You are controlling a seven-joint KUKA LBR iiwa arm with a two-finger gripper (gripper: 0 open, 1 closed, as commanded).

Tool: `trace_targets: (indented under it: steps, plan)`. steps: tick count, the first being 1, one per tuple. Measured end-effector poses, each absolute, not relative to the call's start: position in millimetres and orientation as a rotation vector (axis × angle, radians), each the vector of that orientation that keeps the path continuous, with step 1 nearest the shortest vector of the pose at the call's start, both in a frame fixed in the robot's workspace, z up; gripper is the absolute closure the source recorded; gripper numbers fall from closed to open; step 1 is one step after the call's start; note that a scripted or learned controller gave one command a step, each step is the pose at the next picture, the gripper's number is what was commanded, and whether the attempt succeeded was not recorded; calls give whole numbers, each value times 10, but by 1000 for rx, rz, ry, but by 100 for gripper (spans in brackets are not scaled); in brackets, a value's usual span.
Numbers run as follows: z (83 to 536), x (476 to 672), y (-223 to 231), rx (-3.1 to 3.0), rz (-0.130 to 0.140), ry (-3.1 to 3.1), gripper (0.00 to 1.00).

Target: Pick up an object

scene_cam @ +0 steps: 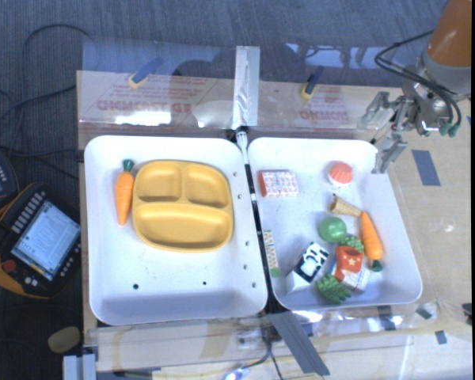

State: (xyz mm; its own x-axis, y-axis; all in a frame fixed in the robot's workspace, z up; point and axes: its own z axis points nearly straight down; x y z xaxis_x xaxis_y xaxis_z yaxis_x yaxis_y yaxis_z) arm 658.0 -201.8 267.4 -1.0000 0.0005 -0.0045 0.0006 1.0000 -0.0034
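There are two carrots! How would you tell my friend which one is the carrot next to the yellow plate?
Find the left shallow white bin, the one with the yellow divided plastic plate in it. The orange toy carrot with a green top lies just left of that plate, pointing along its edge. The other orange toy carrot sits in the right white bin, crowded among other small toys, while this one lies alone beside the plate.

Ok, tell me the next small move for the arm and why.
Probably bring the end effector inward and down over the ice cream cone. The end effector sits at the right bin's upper right corner, holding nothing, and that cone lies nearest, apart from the cluttered pile lower down.
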Motion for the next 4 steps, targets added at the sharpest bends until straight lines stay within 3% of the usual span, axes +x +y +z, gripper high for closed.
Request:
trace_targets:
  steps: [1, 2, 3, 4]
  plan:
    - [1122, 6314, -2188, 90, -1, 3135, 0]
    - [896, 5564, -2240, -9, -7, 3133, 0]
    - [935, 5221, -2235, 56, -16, 3111, 0]
    - [927, 5258, -2022, -207, -20, 3110, 0]
